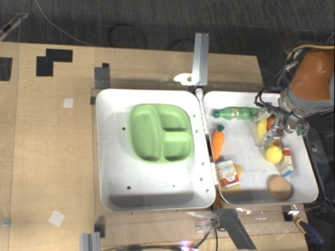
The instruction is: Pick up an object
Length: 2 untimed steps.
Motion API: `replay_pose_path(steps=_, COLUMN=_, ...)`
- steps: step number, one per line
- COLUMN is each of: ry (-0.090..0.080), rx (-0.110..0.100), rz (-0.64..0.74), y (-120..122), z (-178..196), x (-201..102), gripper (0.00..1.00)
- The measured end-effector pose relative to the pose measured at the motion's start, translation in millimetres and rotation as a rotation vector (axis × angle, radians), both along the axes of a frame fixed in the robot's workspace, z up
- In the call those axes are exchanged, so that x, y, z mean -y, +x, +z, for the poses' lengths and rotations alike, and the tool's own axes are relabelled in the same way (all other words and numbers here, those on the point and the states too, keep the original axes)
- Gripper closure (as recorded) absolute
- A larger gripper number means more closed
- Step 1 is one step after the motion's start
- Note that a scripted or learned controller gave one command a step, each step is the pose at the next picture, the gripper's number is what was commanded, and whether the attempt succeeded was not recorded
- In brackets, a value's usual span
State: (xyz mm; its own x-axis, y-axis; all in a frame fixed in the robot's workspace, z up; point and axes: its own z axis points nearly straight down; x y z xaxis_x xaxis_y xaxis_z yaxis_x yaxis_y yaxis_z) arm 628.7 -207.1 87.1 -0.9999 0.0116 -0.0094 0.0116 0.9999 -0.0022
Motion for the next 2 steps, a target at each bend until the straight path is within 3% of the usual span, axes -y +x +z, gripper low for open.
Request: replay_pose_path(steps=2, ry=0.004, rx=0.003, rz=-0.336, y=-63, z=2, x=-12, gripper=0.00)
